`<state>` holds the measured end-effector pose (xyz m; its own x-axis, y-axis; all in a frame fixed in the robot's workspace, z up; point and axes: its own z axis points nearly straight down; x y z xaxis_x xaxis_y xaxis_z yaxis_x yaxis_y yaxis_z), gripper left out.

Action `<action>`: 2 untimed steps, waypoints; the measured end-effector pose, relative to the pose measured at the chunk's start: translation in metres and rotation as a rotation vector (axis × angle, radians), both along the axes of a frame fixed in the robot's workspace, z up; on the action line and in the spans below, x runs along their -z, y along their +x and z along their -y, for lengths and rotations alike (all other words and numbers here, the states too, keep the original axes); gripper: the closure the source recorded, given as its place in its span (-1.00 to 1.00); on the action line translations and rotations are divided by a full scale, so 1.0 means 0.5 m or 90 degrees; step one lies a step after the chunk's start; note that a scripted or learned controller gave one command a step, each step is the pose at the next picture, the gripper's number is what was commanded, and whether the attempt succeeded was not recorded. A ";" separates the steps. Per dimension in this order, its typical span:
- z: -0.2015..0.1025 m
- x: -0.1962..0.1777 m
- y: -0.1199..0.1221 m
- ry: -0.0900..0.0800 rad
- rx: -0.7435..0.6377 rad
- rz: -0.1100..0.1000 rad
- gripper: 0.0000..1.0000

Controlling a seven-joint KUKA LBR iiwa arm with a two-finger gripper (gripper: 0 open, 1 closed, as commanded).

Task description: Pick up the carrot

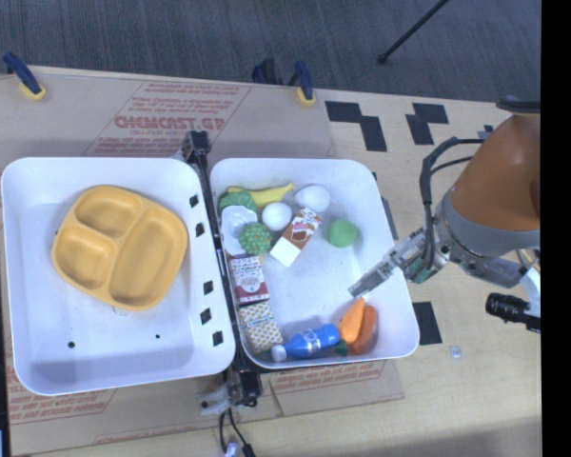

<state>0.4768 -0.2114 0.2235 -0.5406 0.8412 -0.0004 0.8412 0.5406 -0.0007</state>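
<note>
The carrot [353,318] is a small orange piece lying at the front right of the right bin [385,203], pressed against a darker orange-red toy [368,326]. My gripper [362,287] reaches in over the bin's right wall and hovers just above and behind the carrot, slanting down to the left. Nothing shows in its grasp. The arm's orange band [500,174] sits to the right, outside the bin.
A blue bottle [311,341] lies just left of the carrot along the front wall. A green ball [343,233], white egg [312,198], banana [268,195], broccoli [255,238] and snack packets [248,277] crowd the bin. The left bin [29,350] holds a yellow divided plate [120,246].
</note>
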 end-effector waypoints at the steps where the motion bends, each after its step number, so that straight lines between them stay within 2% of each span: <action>1: -0.060 0.251 -0.002 0.002 0.138 -0.003 -1.00; 2: -0.060 0.231 -0.001 0.001 0.136 -0.003 1.00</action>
